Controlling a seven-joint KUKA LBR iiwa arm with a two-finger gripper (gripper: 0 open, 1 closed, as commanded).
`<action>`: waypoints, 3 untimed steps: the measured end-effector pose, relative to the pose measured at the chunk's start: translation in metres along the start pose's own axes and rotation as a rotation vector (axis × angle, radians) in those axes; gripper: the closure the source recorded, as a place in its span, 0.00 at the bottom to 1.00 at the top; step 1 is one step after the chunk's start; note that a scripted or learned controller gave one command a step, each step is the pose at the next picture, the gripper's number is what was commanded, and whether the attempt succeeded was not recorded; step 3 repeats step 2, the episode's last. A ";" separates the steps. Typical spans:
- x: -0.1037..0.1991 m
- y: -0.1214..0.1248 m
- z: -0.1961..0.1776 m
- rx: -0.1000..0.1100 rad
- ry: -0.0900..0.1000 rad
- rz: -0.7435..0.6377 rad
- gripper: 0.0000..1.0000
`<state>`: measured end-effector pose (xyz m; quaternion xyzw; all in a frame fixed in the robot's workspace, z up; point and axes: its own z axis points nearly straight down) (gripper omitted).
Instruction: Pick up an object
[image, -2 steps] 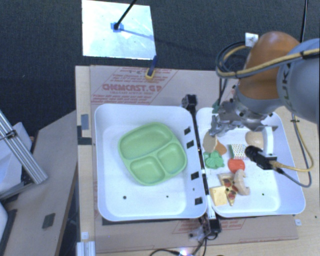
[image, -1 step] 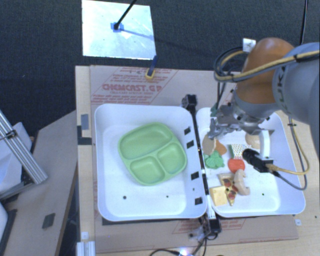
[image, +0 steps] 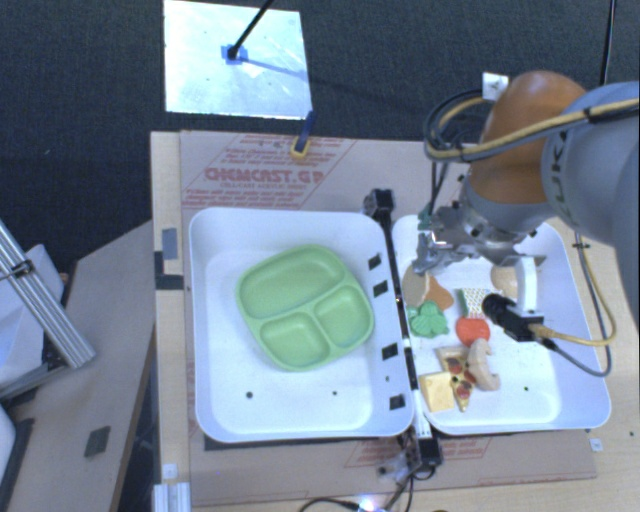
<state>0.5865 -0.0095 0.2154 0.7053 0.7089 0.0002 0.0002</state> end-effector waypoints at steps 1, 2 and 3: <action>-0.009 -0.002 -0.018 -0.001 0.000 0.003 1.00; -0.009 0.004 -0.013 0.000 0.000 0.003 1.00; -0.009 0.004 -0.013 0.000 0.000 0.003 1.00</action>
